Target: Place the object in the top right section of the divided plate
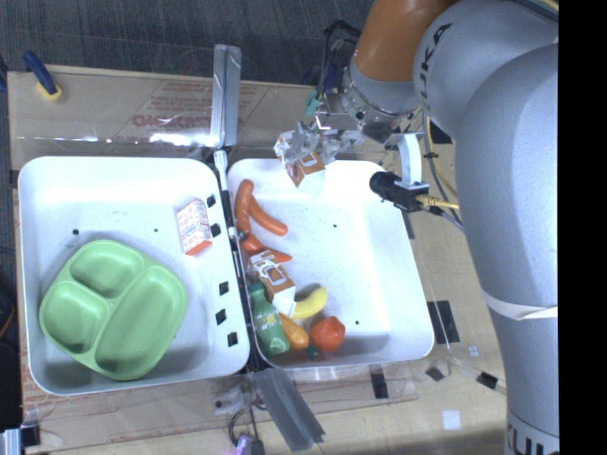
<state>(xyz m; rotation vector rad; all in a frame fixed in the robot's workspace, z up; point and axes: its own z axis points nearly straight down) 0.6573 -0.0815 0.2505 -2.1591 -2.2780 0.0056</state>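
- Green and three-sectioned, the divided plate (112, 308) lies in the left bin (57, 183), toward that bin's 7 o'clock corner.
- A small carton (193, 227) with red-and-white print lies flat in the same bin, at about 1 o'clock from the plate and apart from it.
- The end effector (308, 154) hangs over the 12 o'clock rim of the right bin (379, 263), closed on a small brown-and-white carton (307, 167) that sits between its fingers, tilted.
- Along the right bin's 9 o'clock wall lie two sausages (254, 210), then a second brown carton (272, 278) below them.
- At that bin's 7 o'clock corner cluster a banana (311, 302), a green bottle (266, 325), a carrot (292, 330) and a tomato (327, 335), touching or nearly so.
- Both bins rest side by side on the desk (446, 282).
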